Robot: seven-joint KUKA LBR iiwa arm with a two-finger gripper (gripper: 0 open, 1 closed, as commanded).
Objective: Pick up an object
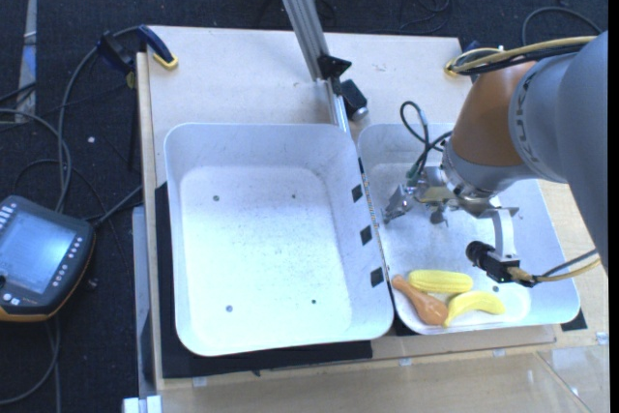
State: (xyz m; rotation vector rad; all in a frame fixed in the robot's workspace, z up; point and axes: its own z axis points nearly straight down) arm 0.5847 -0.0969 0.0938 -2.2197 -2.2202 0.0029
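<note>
Lying at the 6 o'clock end of the right bin [556,300], two yellow banana-shaped toys [442,281] [476,305] and an orange toy [424,302] cluster together, touching one another. Toward 12 o'clock from that cluster, the gripper [398,206] hangs over the bin's bare floor near its 9 o'clock wall, with nothing visible between its parts; how far the jaws stand apart cannot be told. Judged as the approach step: the next move calls for travel toward 6 o'clock and a descent over one toy, while the left bin [193,305] remains beyond at 9 o'clock.
</note>
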